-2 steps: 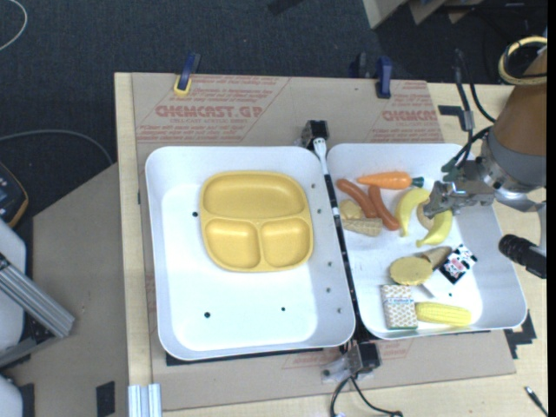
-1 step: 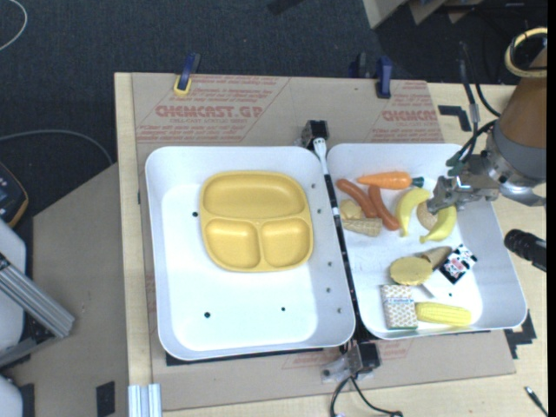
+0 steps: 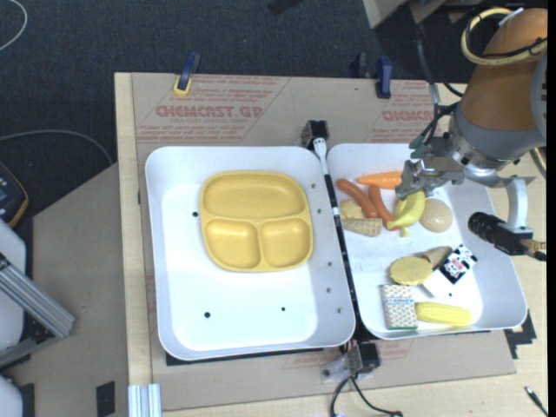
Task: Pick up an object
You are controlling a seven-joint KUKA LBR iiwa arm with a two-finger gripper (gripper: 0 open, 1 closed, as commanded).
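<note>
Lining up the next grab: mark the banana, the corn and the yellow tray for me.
banana [image 3: 410, 211]: camera view, middle of its curved body.
corn [image 3: 444, 314]: camera view, middle of the cob.
yellow tray [image 3: 254, 195]: camera view, floor of its large top compartment.

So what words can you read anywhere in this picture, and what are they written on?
"CHEMCAST GP" in red, on the brown board behind the left bin; the last letters are faint.
The same red print repeats behind the right bin, cut off, too partial to read fully.
Smaller red lines above each: too blurred to read.
The small box in the right bin has a pattern, too small to read.
</note>
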